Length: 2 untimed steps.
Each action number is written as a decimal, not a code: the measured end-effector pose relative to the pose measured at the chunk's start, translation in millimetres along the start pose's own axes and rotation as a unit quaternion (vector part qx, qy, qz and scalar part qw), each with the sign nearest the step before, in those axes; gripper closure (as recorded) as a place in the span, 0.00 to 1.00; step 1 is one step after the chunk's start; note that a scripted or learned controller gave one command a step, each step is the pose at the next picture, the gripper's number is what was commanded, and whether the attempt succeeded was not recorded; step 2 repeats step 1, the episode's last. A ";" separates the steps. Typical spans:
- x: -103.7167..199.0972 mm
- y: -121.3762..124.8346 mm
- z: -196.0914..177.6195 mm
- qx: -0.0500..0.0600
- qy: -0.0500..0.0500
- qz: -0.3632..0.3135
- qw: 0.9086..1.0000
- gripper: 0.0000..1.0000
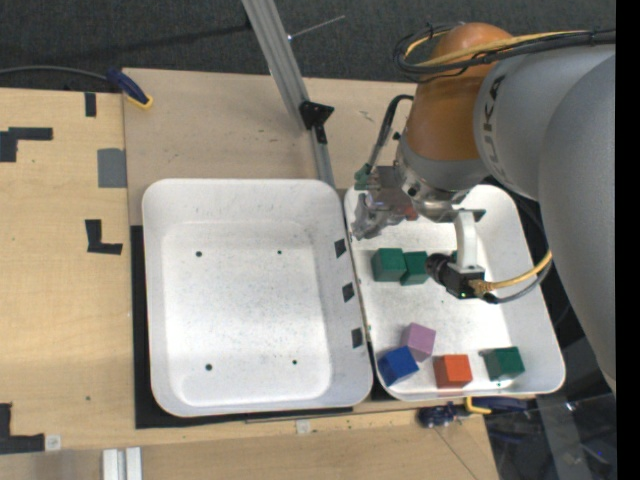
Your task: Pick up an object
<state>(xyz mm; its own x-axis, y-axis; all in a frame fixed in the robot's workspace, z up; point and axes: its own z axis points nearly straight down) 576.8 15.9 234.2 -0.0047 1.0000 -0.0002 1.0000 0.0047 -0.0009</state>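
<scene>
Several small blocks lie in the right bin (535, 313). Two green blocks (388, 264) sit side by side near its middle. Along the front edge are a blue block (397, 364), a purple block (421, 339), an orange-red block (453, 370) and another green block (503, 361). My gripper (368, 216) hangs over the bin's back left corner, just behind the pair of green blocks and close to the wall between the bins. I see nothing held in it. The arm's orange band and grey body hide the back of the bin.
The left bin (240, 190) stands beside the right one, sharing a low wall. A slanted metal pole (283, 58) runs from the top down to the bins' back junction. A blue clamp (131, 87) lies on the bench at the far left.
</scene>
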 end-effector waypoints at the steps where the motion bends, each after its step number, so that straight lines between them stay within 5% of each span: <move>1: 45.7 26.8 10.4 0.000 0.000 0.000 1.000 1.00; 2: 45.7 26.8 10.4 0.000 0.000 0.000 1.000 1.00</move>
